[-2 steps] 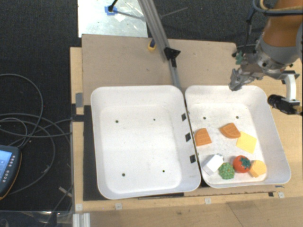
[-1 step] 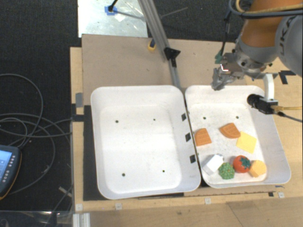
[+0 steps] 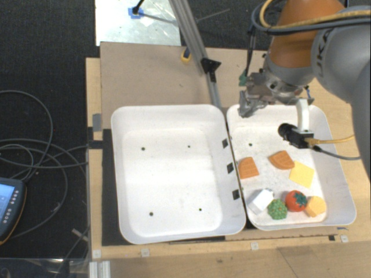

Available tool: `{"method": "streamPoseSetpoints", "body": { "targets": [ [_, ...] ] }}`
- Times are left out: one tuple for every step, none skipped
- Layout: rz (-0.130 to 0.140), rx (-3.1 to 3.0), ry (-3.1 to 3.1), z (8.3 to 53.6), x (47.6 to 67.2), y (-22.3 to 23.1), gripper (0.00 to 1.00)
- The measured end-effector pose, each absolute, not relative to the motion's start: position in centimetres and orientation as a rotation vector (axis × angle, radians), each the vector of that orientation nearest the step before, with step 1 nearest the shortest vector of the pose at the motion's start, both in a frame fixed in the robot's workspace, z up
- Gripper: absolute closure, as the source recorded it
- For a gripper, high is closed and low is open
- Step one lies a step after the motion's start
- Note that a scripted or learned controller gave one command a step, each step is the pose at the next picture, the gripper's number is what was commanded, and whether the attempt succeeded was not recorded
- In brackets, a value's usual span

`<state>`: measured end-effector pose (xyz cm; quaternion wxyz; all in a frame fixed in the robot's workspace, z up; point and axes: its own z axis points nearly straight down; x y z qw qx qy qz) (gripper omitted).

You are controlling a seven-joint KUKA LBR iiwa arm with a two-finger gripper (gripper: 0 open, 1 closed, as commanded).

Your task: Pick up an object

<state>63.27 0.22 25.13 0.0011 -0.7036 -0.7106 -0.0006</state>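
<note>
The right bin (image 3: pixel 333 172) holds several toy foods near its front: an orange wedge (image 3: pixel 248 167), a brown-orange slice (image 3: pixel 282 160), a yellow cheese piece (image 3: pixel 302 174), a white block (image 3: pixel 261 200), a green broccoli-like piece (image 3: pixel 277 209), a red tomato (image 3: pixel 296 201) and an orange-yellow chunk (image 3: pixel 315 206). My gripper (image 3: pixel 248 108) hangs over the bin's back left corner, well away from the foods, with nothing seen in it.
The left bin (image 3: pixel 124 172) sits beside the right one, joined by black clips (image 3: pixel 229 168). A slanted grey pole (image 3: pixel 194 36) crosses the back of the bench. Cables lie on the dark floor at left.
</note>
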Motion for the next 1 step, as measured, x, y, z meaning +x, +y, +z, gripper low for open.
{"method": "streamPoseSetpoints", "body": {
  "targets": [
    [-0.002,-2.207,-2.232,24.20,61.42,5.85,1.00]
  ]
}}
